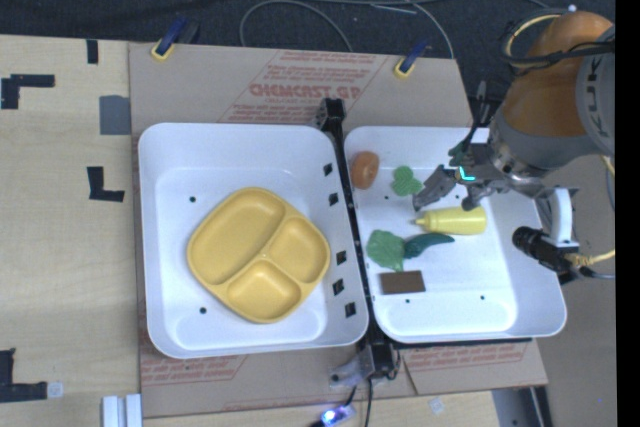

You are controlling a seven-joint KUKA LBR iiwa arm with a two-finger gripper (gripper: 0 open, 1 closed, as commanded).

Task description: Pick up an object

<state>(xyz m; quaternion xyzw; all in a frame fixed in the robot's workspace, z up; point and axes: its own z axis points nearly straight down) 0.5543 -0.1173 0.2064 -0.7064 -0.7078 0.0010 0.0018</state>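
Note:
In the right bin (500, 315) lie a yellow oblong object (453, 221), a small orange object (365, 169), a small green floret (405, 181), a larger green leafy piece (385, 248) with a dark green stem (431, 241), and a brown flat block (402, 282). My gripper (451, 198) reaches in from the right and sits just at the far side of the yellow object. Its dark fingers (432, 191) are spread open, and nothing shows between them.
The left bin (160, 215) holds a yellow divided plate (260, 253). A black divider (345, 215) separates the two bins. Another part of the arm with a black knob (535, 247) hangs over the right bin's right edge. Cables run behind the bench.

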